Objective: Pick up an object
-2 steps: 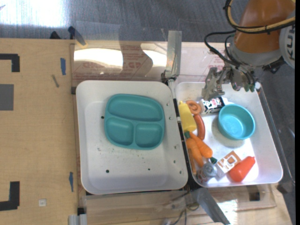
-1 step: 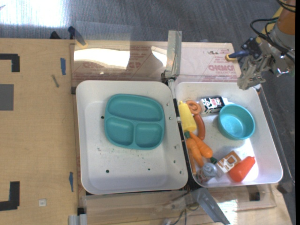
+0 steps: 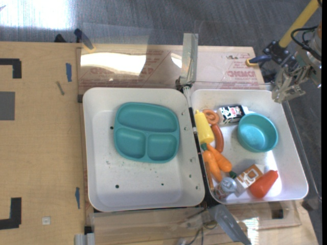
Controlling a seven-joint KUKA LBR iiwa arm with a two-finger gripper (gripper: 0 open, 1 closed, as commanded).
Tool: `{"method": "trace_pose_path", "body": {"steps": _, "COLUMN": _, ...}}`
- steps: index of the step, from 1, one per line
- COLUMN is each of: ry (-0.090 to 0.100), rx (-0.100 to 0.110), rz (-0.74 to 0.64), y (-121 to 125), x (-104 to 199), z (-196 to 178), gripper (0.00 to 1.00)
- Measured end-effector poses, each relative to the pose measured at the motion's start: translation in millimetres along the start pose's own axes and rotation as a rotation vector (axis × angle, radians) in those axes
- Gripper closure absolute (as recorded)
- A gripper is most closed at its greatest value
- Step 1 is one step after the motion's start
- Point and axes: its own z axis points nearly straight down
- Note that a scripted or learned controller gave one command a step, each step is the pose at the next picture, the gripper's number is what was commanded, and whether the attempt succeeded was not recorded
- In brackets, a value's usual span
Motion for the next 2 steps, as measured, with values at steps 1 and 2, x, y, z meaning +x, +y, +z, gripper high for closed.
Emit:
{"method": "trace_pose_path", "body": {"steps": 1, "ry": -0.014, "rx": 0.006, "rz": 0.001, "y": 0.4, "x": -3.5, "z": -14.7, "gripper": 1.0}}
{"method": "trace_pose_path", "body": {"steps": 2, "ry": -0.025, "rx": 0.011, "rz": 0.003, "y": 0.2, "x": -6.0, "z": -27.8, "gripper": 1.0}}
